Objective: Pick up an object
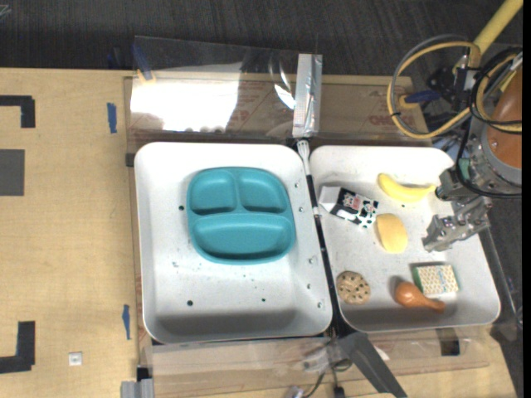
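Observation:
The right bin (477,305) holds several small items. A yellow banana (404,189) lies at the back, with a black-and-white card (354,206) to its left. A yellow lemon-like piece (392,232) sits in the middle. At the front are a round cookie (353,287), an orange drumstick-shaped toy (415,295) and a green-edged patterned square (436,279). My gripper (450,230) hangs over the bin's right side, right of the lemon-like piece and just behind the patterned square. I see nothing held in it.
The left bin (158,247) bears a teal divided plate (241,214). A clear plastic sheet and a taped metal strip (306,98) lie behind the bins. Yellow and black cables (431,89) coil at the back right beside the arm.

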